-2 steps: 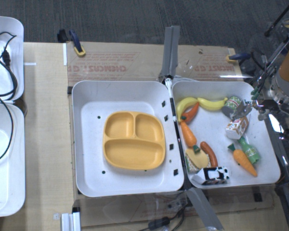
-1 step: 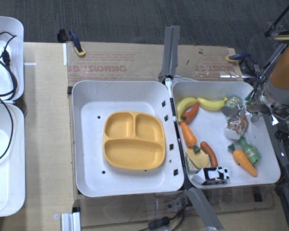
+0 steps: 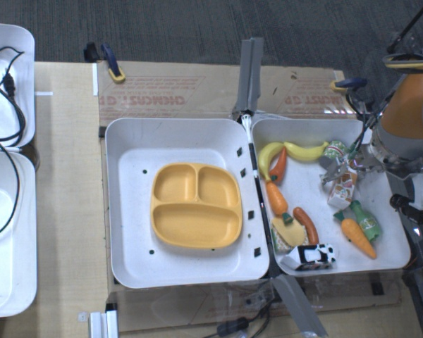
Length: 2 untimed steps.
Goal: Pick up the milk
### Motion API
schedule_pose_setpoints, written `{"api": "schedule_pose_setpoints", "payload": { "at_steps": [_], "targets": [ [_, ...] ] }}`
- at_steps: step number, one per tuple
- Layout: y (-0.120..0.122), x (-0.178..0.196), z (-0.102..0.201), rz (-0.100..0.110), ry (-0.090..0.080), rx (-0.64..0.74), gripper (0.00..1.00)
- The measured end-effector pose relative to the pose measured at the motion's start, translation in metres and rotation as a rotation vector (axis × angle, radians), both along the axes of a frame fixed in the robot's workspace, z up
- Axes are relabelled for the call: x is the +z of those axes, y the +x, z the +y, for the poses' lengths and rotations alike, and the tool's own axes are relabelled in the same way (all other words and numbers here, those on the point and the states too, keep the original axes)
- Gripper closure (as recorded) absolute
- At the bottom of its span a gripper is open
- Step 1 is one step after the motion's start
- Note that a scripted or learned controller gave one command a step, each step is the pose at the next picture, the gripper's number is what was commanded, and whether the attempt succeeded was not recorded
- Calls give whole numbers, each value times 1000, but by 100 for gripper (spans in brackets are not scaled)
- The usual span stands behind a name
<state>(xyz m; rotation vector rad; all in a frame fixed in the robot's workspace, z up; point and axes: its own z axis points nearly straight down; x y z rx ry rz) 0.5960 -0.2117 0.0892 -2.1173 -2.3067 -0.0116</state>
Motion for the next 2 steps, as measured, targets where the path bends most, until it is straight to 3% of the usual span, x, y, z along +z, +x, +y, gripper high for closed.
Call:
{"api": "schedule_pose_setpoints", "payload": {
  "at_steps": [1, 2],
  "targets": [
    [-1, 7, -6, 2, -8, -4, 100],
    [5, 131, 63, 2, -13, -15, 100]
  ]
}}
